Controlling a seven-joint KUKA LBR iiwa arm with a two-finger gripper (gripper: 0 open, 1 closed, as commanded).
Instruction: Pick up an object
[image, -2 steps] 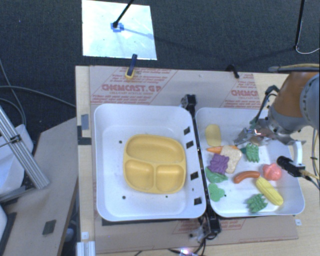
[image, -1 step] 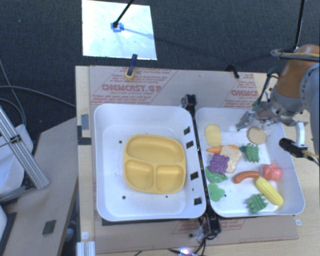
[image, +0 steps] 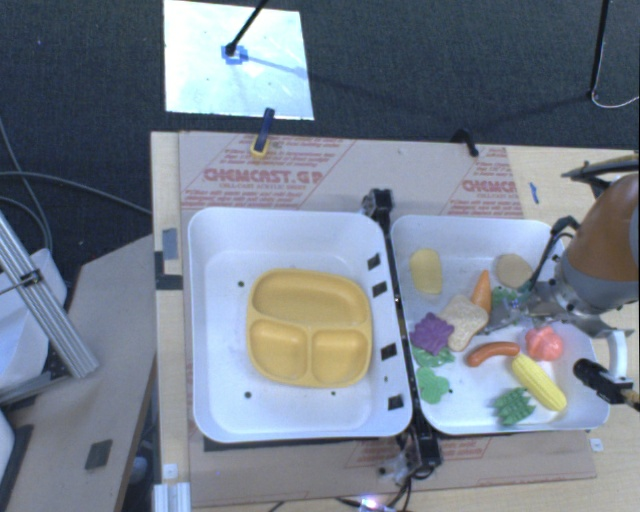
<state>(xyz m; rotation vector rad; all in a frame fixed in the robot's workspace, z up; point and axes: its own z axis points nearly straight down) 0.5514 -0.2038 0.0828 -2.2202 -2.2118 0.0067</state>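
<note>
The right bin (image: 578, 415) holds several toy foods: a pale yellow piece (image: 426, 270), an orange carrot (image: 482, 290), a beige round piece (image: 514, 268), a bread slice (image: 465, 320), purple grapes (image: 432, 332), a sausage (image: 492, 352), a pink-red fruit (image: 546, 343), a corn cob (image: 538, 382) and two green pieces (image: 513, 405) (image: 432, 385). My gripper (image: 506, 311) is low in this bin, between the carrot, the bread slice and the pink-red fruit. The orange-banded wrist (image: 605, 250) rises behind it and hides the bin's right part.
The left bin (image: 215, 250) carries a yellow divided plate (image: 308, 327). Black clips line the ridge between the bins (image: 385, 290). A cardboard sheet (image: 300, 165) lies under both bins. A metal frame (image: 40, 300) stands at the far left.
</note>
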